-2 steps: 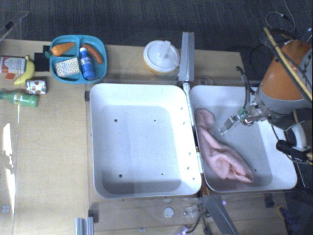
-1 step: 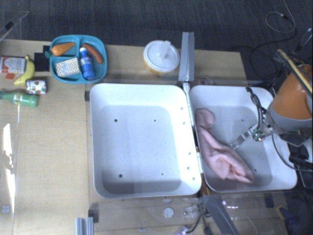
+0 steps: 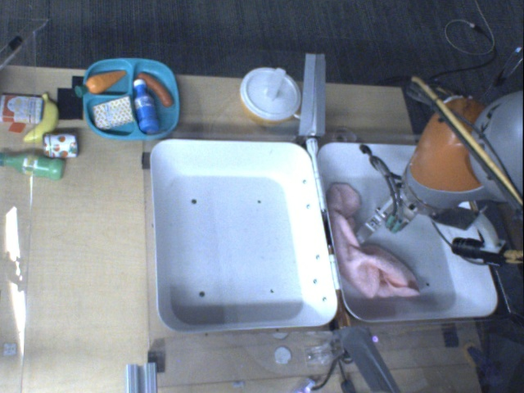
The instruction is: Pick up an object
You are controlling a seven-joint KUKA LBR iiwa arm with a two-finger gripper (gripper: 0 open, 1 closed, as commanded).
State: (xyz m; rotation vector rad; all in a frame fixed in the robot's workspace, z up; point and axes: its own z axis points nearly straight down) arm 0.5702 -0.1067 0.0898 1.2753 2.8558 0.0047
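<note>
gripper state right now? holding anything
gripper: cannot be told; it sits just above the pink cloth in the right bin, nothing seen in its grasp.

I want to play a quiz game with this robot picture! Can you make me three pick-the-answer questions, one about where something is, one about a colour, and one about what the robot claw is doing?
1. Where is the pink cloth?
A. right bin
B. left bin
C. blue tray

2. What colour is the lidded cup behind the bins?
A. green
B. white
C. black

3. Is the gripper holding the cloth?
A. yes, lifted high
B. no, it sits beside it

Answers: 1 A, the cloth lies in the right bin. 2 B, its lid is white. 3 B, nothing shows between its fingers.
</note>
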